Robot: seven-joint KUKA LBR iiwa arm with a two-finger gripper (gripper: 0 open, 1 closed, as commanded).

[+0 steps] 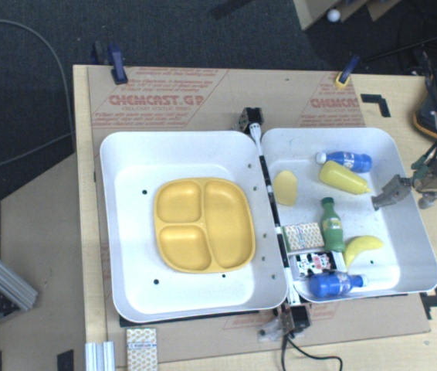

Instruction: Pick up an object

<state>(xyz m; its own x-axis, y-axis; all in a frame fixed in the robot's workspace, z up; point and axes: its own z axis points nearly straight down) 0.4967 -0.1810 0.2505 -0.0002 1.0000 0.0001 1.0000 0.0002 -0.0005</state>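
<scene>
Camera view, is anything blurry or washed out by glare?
Camera view: soft throughout, small labels unreadable; the grey two-finger gripper at the right edge looks smeared; the shallow white right bin is bright but not blown out; the yellow divided plastic plate shows mild sheen.

tray (pixel 203 224) in left bin (pixel 118 207); bottles (pixel 332 224), banana (pixel 362 247) in right bin (pixel 411 238).

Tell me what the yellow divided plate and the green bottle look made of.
Yellow divided plate: likely moulded plastic, matte, uniform colour, soft rounded compartment ridges. Green bottle: probably plastic, slightly glossy, with a faint highlight on its body; too small to be sure.
</scene>
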